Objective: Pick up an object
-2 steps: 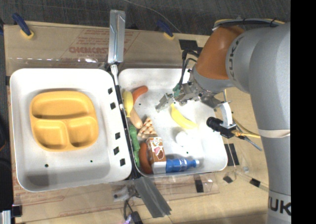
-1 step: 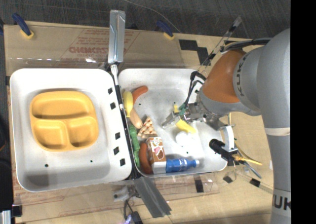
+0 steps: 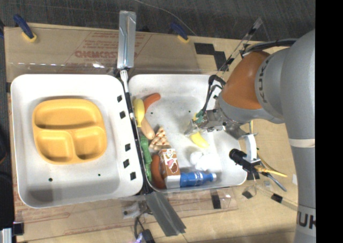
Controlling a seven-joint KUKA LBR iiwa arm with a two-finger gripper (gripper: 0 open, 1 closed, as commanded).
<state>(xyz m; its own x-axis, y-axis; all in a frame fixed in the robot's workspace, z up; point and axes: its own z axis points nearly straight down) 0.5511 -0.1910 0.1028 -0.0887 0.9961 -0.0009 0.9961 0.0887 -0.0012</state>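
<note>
On the left of the desk (image 3: 48, 220) sits the left bin (image 3: 21, 145), carrying a yellow divided tray (image 3: 68, 128) and nothing I am after. The right bin (image 3: 177, 84) is where the work is. Along its left wall I see a banana (image 3: 139, 111), a sausage (image 3: 151, 99), a waffle-patterned piece (image 3: 159, 140) and a small carton (image 3: 170, 161), with a blue-labelled bottle (image 3: 191, 179) lying along the near wall. Further right, near the middle of the bin floor, lies a small yellow piece (image 3: 200, 139), and my pincer (image 3: 201, 124) is low over it, just at its upper end. I cannot tell from here whether my pincer is spread or clenched, nor whether it touches the yellow piece; my wrist hides that.

I judge this to be the reach-and-grasp step, with nothing lifted yet. The yellow piece looks like the target. The next move calls for settling squarely astride it, closing firmly, then rising straight up, clear of the white bits (image 3: 197, 157) just below it.
</note>
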